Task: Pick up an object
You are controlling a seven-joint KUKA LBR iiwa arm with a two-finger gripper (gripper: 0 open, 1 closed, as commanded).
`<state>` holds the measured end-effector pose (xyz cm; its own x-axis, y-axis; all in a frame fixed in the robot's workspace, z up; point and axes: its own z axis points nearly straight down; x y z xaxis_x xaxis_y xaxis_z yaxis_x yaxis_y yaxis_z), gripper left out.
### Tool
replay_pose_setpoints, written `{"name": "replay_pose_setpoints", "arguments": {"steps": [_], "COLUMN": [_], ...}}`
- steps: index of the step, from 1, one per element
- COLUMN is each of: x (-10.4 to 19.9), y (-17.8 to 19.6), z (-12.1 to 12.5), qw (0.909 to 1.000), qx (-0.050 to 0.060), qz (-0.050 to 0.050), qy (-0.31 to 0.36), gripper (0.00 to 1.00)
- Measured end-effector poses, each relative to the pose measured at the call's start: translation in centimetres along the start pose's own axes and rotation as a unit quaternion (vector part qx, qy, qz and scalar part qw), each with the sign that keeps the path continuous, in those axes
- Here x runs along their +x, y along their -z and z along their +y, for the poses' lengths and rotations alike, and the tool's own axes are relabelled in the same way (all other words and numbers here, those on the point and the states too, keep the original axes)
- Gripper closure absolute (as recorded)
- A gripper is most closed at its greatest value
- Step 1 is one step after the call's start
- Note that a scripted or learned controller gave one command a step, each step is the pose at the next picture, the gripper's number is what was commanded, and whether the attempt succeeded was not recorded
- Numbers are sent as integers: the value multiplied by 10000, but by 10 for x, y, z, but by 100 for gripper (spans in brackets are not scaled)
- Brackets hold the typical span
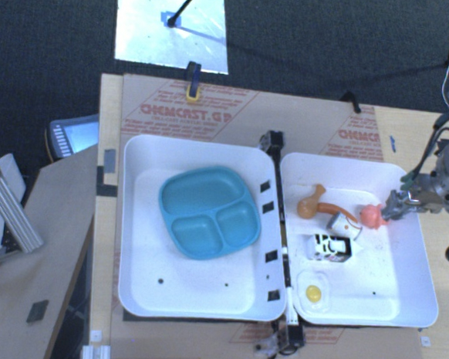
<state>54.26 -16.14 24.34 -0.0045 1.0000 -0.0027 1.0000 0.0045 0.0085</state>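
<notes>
The right bin (413, 294) holds several small toys. A tan drumstick-shaped piece (311, 202) lies at the upper left, with a thin orange strip (341, 211) running from it toward a pink toy (371, 217). A small grey and white piece (336, 222) sits just below the strip. Lower down are a black and white toy (332, 248) and a fried-egg toy (313, 292). My gripper (395, 205) hangs over the bin's upper right part, right beside the pink toy. I cannot see whether it touches the toy.
The left bin (135, 280) carries a blue divided plate (208, 221). A black clip strip (277, 218) runs between the two bins. Cardboard (214, 112) lies under both. A cable (421, 163) hangs near the arm at the right.
</notes>
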Motion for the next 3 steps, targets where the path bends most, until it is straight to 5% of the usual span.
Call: {"name": "replay_pose_setpoints", "arguments": {"steps": [1, 3], "x": [0, 110], "y": [18, 14], "z": [1, 22], "qw": [10000, 10000], "qx": [23, 33], "qz": [8, 25], "qy": [1, 29], "gripper": [100, 100]}}
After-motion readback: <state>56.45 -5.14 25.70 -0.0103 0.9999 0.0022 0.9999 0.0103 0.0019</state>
